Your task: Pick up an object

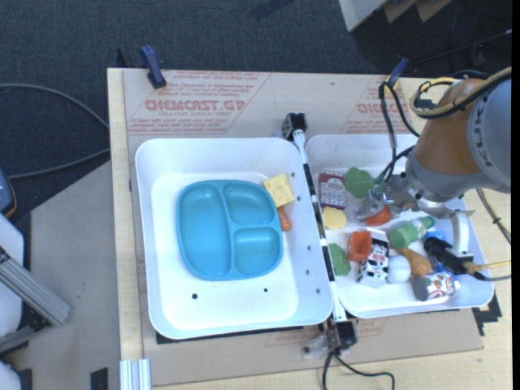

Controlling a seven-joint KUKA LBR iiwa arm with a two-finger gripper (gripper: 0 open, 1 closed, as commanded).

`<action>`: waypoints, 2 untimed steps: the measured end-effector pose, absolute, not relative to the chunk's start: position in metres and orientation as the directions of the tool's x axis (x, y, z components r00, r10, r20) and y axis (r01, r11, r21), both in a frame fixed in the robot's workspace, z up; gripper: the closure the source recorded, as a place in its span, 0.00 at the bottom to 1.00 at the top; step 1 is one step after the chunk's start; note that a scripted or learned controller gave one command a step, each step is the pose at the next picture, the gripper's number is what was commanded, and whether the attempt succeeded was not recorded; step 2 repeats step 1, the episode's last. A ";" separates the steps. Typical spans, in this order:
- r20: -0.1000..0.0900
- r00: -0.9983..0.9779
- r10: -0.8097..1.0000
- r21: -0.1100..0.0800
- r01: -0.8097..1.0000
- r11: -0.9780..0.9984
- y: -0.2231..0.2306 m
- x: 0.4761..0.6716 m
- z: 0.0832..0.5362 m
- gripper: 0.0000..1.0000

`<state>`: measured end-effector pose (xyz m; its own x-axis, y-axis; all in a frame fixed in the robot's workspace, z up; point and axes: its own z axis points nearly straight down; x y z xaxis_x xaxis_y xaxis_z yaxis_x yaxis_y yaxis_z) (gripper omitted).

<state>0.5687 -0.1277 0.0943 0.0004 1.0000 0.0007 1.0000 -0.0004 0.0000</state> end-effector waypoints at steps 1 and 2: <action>0.000 -0.002 1.000 0.002 1.000 0.002 -0.069 0.613 0.185 1.00; 0.000 -0.002 1.000 0.002 1.000 0.002 -0.069 0.613 0.185 1.00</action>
